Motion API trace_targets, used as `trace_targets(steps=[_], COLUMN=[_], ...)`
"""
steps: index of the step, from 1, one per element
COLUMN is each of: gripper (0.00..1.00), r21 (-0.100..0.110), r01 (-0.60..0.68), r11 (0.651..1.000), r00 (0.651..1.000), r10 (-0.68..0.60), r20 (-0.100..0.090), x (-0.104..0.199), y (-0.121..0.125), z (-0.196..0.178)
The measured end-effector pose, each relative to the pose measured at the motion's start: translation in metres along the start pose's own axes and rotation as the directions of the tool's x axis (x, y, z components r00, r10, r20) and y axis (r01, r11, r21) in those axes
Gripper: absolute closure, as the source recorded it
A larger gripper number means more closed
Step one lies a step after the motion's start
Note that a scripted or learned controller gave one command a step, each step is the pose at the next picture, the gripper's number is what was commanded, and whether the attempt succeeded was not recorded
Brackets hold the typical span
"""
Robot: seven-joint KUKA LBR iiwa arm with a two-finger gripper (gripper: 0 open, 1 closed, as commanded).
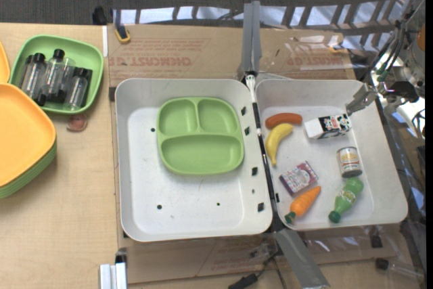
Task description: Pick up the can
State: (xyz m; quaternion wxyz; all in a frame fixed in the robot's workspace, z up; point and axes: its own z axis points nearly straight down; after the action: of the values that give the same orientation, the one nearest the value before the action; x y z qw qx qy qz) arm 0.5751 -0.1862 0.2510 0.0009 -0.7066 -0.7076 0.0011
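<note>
Gripper [357,103] hovers at the right bin's [392,172] far right edge (its opening I cannot tell); can [349,162] stands untouched nearer, beside the bottle [346,199]; reach and pick-up remain.

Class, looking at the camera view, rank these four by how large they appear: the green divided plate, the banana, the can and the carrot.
1. Green divided plate, by far the largest.
2. Banana and carrot: these look about the same length, so I would not rank one above the other.
3. Can, the smallest.
</note>
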Motion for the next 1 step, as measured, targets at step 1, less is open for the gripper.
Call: trace_targets(steps=[1], gripper=[0.0], r21=[-0.001], r01=[-0.248], r11=[0.969], r00=[0.969], r10=[0.248], r20=[0.001], x=[-0.0353], y=[0.0762], z=[0.0774])
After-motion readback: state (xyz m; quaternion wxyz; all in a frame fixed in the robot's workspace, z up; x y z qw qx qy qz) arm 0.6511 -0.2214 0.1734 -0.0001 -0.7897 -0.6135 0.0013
